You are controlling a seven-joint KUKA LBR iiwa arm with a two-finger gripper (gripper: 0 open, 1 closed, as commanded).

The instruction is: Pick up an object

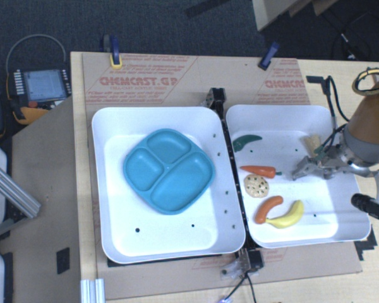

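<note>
Approach step: your claw (301, 169), grip state not discernible, hangs right of the carrot (259, 170); next, lower onto it and close

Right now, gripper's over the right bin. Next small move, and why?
Probably ease the gripper left toward the carrot. It hovers in the right bin with nothing seen between its fingers, and the carrot is the nearest item, lying apart from the cookie below it.
</note>
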